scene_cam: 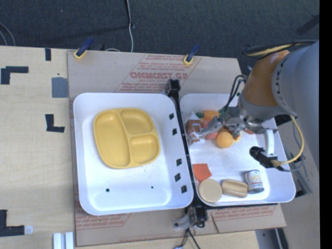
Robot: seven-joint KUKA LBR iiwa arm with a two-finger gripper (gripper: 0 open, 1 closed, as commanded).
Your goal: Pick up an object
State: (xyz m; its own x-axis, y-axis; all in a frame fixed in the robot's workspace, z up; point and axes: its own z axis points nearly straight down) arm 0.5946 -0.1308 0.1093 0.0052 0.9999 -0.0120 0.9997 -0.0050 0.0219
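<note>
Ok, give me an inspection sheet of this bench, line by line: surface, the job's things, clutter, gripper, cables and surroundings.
Surface: cardboard sheet on a wooden bench, held by two clamps, bearing two white bins side by side.
Job's things: right bin holds an orange ball, a small can, a tan round disc, a tan block, an orange-red square piece and small items near its top left.
Clutter: yellow divided plate in the left bin.
Gripper: gripper low over the right bin, beside the orange ball; hold not discernible.
Cables: yellow cable looped by the arm; a thin cable across the dark floor.
Surroundings: dark carpet; black tape marks on the bench.
</note>
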